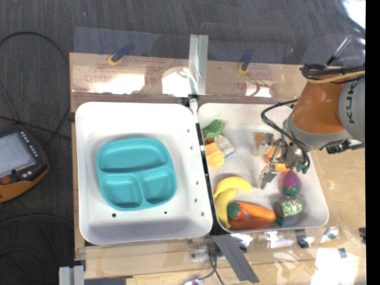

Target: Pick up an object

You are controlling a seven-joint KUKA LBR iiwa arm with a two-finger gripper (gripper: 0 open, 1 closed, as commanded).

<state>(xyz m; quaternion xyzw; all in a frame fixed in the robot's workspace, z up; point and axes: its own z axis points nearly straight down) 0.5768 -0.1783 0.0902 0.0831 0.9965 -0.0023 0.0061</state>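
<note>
nearest the lens, at the right bin's (320,215) front, a carrot (256,211) is seen on a yellow banana (227,190). leftward, a teal divided tray (137,172) is held in the left bin (89,159). further right, the gripper (274,162) is lowered with fingers spread and nothing between them, just beside a purple-and-green vegetable (290,183).

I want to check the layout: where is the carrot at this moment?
The carrot lies in the right bin, near its front edge, next to the banana and to the left of the small green can.
</note>
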